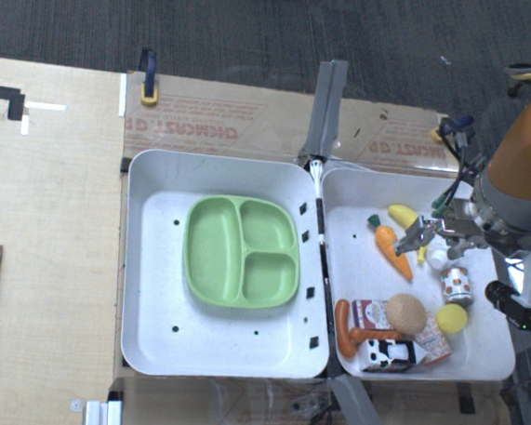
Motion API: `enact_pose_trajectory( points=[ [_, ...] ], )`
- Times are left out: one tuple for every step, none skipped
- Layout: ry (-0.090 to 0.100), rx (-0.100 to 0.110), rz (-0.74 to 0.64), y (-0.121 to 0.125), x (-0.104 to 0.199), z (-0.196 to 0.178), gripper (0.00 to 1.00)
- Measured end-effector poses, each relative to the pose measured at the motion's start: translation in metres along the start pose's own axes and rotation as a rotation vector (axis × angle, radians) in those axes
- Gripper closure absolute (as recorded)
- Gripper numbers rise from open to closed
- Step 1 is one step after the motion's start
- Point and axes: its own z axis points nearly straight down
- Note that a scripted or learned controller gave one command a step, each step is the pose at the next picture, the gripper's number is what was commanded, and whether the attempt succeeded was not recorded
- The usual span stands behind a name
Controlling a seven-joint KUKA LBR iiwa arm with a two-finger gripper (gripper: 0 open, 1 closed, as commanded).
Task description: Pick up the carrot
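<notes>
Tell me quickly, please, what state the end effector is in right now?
End effector: over the right bin, just beside the carrot; whether it is open or closed cannot be told, and no grasp on the carrot is visible.

We're seeing the arm [530,158] getting cut off at the right edge, and the gripper [419,237] fingers are looking too blurry to judge.
</notes>
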Motion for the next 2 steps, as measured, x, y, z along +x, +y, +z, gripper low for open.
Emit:
enact_pose_trajectory(
  points=[
    [-0.001,-0.004,-0.014,0.0499,-0.0213,0.1133,0.0],
    [0.0,-0.001,-0.011,0.0495,-0.0221,0.1066,1.0]
  ],
)
